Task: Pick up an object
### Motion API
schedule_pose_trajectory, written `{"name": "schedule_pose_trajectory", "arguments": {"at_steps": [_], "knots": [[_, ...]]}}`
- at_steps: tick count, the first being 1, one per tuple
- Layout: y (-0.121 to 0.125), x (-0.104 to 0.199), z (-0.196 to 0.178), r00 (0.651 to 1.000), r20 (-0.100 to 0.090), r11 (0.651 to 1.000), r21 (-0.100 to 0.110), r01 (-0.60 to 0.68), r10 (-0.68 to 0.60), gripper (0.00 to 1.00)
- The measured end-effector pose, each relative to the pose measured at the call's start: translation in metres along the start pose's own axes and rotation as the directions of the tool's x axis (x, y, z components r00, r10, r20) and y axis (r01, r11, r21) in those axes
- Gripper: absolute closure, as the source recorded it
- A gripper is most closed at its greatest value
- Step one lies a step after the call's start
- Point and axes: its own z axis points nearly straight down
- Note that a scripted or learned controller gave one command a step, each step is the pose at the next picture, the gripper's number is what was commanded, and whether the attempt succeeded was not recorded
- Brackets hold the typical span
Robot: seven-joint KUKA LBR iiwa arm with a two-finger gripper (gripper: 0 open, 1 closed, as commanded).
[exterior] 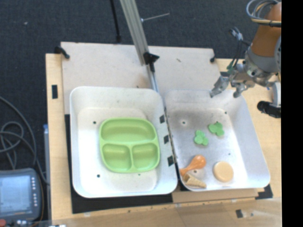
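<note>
My gripper hangs over the far right corner of the right bin, its two grey fingers spread apart with nothing between them. In that bin lie two small green pieces near the middle. At its near edge sit an orange spoon-shaped toy, a tan cone and a round tan disc. All of them are well below and left of the gripper.
The left bin holds a green three-compartment plate. A slanted metal pole rises behind the bins, ending at the divider between them. A monitor and cables sit at the lower left.
</note>
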Motion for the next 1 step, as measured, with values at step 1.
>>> {"name": "schedule_pose_trajectory", "arguments": {"at_steps": [1], "knots": [[-0.0001, 0.0, 0.0, 1.0, 0.0, 1.0, 0.001, 0.003, -0.003, 0.0]]}}
